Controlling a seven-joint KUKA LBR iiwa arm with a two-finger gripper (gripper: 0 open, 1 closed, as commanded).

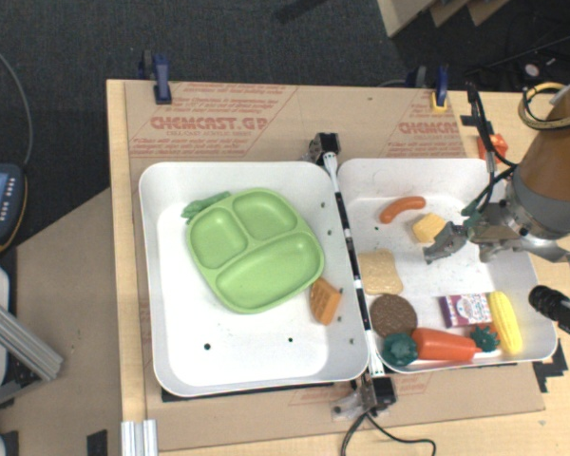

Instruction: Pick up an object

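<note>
The right bin (513, 183) holds several toy foods: an orange sausage (402, 208), a yellow cheese block (428, 227), a tan bread slice (380, 272), a brown patty (392, 313), a carrot (445, 345) with a green top, a purple box (465, 309) and a yellow corn cob (505, 322). My gripper (445, 245) reaches in from the right and hangs low over the right bin. It sits just right of and below the cheese block, close to it. I see nothing held in it.
In the left bin (171, 283) lies a green divided plate (255, 248), and an orange-brown food piece (325, 302) rests near the bin's right wall. A black divider (347, 245) runs between the bins. Blue clamps (158, 76) stand at the bench's far edge.
</note>
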